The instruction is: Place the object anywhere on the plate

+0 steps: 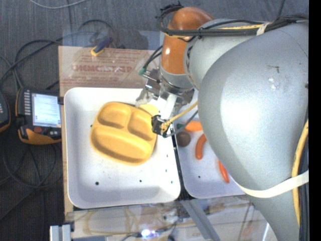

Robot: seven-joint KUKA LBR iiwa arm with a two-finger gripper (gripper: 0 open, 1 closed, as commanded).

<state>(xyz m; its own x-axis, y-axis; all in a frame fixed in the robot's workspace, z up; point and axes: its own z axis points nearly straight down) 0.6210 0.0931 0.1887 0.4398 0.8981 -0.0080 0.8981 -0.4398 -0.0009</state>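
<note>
Bench (pixel 100 67) w/ two shallow bins: yellow plate (pixel 124 132) lies in one white bin (pixel 115 182).
Pale yellow obj (pixel 146 108) sits at plate's upper-right edge, touching or just off it, right under gripper (pixel 156 103). Gripper wide or narrow: can't tell, nor whether it holds obj. Right of plate, in second bin (pixel 200 182): brown lump (pixel 184 139) and orange sticks (pixel 200 146).

I'm looking into a robot lab: a heavy grey arm (pixel 256 99) leans over two white bins (pixel 120 179), a control pendant (pixel 41 113) with a lit screen lies on grey carpet (pixel 30 44), and loose cables (pixel 60 5) trail around it.
</note>
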